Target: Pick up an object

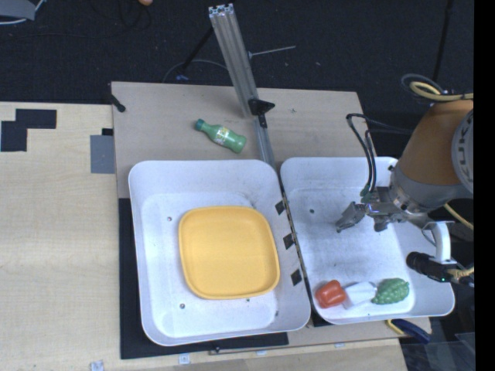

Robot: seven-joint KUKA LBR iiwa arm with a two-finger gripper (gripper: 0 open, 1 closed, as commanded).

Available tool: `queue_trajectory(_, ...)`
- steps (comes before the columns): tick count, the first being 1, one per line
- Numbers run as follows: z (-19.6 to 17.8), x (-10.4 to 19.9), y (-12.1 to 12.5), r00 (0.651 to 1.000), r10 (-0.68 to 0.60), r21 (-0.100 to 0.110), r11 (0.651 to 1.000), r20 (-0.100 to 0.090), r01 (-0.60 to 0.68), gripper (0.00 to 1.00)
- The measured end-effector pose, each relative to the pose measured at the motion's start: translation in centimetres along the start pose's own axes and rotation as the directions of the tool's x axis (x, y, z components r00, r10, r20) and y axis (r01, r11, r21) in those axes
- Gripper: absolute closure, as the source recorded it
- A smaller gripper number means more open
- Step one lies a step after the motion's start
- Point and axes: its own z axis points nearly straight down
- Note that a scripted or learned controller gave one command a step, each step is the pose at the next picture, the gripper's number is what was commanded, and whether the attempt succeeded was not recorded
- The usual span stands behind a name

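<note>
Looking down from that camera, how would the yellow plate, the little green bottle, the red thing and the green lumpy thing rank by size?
1. yellow plate, by far
2. green bottle
3. green lumpy item and red item: too alike to rank.

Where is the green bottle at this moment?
The green bottle lies on the bench behind the left bin, beside the slanted metal rail.

Pale wooden bench sits against a dark carpeted floor strewn with thin black cables. A light wood-grain surface with black and grey rectangular patches adjoins at left. A silver aluminium extrusion rail rises slantwise from the bench's rear.
</note>
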Motion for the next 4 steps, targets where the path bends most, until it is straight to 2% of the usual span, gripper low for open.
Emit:
queue_trajectory(1,-1.2,-0.1,0.1,1.0,0.002,-0.004,1.0,0.001,-0.002,1.0)
queue_trajectory(3,-8.9,0.0,0.4,1.0,0.0,-0.007,1.0,0.001,0.0,1.0)
queue_trajectory(4,-9.1,4.5,0.2,1.0,-0.004,-0.004,1.0,0.0,0.004,1.0)
